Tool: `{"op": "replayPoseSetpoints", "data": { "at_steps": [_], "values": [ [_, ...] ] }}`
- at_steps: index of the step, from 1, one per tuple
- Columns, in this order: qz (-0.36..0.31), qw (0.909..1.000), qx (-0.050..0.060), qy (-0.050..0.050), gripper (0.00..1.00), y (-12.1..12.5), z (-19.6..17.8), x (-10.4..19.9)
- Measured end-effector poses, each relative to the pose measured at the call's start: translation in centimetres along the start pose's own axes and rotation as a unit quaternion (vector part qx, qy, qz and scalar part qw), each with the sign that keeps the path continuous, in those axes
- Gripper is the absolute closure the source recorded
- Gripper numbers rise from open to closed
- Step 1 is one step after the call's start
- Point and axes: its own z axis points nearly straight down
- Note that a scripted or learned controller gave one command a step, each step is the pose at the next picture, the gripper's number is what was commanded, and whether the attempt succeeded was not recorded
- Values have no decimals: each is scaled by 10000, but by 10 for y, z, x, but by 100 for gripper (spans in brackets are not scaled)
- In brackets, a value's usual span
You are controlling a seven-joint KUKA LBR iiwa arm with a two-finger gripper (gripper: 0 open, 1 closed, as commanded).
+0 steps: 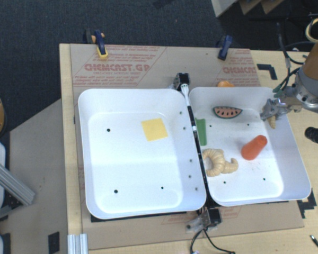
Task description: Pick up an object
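My gripper [271, 115] hangs over the upper right edge of the right bin [286, 179], its fingers pointing down near the rim. A watermelon slice [227, 111] lies just left of it in that bin. An orange carrot-like piece [254, 147] rests below the gripper, apart from it. A beige croissant [218, 162] sits near the bin's left wall, and a green strip [201, 132] lies along that wall. A yellow square [155, 129] lies flat in the left bin [100, 184]. Nothing shows between the fingers.
Both bins rest on a brown board [74, 89] held by blue and yellow clamps [99, 42] at its far edge. A small orange thing [225, 83] peeks over the right bin's far rim. Cables run at the right.
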Motion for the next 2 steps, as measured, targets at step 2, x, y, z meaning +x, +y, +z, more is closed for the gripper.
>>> {"op": "replayPoseSetpoints", "data": {
  "at_steps": [2],
  "values": [
    [-50, 10000, -40, 7, 100, 2, -122, 121]
  ]
}}
